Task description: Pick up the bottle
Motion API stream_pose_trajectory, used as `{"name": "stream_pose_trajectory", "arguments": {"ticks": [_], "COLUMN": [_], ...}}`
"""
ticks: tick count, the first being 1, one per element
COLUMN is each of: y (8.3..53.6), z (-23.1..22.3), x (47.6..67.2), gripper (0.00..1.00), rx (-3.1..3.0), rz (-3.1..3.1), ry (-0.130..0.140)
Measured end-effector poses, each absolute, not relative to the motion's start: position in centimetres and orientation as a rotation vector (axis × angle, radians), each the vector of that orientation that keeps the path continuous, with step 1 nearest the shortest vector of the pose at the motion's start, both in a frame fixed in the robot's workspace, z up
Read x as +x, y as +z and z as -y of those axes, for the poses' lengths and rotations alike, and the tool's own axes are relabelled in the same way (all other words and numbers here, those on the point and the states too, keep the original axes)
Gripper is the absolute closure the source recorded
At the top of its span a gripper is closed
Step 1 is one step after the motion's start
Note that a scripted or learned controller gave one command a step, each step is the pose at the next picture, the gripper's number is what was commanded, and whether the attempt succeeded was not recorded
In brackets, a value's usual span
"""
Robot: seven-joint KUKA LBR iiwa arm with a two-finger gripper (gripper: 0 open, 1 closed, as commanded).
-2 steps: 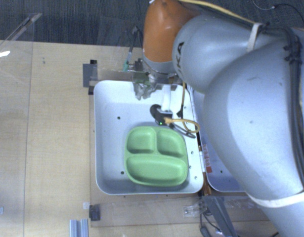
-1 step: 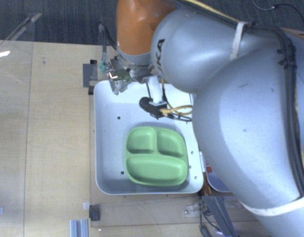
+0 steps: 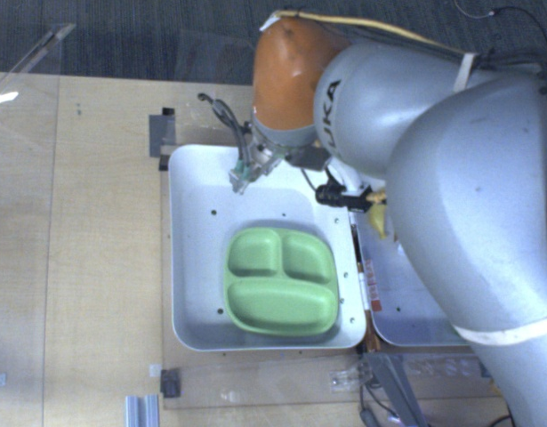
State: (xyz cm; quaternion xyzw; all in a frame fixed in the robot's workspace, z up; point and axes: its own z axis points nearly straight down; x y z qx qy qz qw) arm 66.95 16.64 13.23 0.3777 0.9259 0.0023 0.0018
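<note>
Wooden tabletop (image 3: 95, 238) bearing two bins, the jaws (image 3: 245, 174), grip unclear, are hanging over the left bin (image 3: 197, 265) by a green tray (image 3: 280, 281), risking grabbing nothing, no bottle nearby.

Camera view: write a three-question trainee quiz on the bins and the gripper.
1. True or false: the green tray lies in the left bin.
2. How many compartments does the green tray have? A) two B) three C) five
3. Fill in: the gripper hangs over the left bin's ____ edge, near or far from the camera?

Key: 1 true; 2 B; 3 far.
</note>
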Motion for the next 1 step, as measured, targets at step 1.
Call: {"name": "stream_pose_trajectory", "arguments": {"ticks": [1], "y": [12.68], "z": [-23.13], "x": [66.41], "gripper": [1.00], "rx": [1.253], "rz": [-2.875], "ry": [0.010]}}
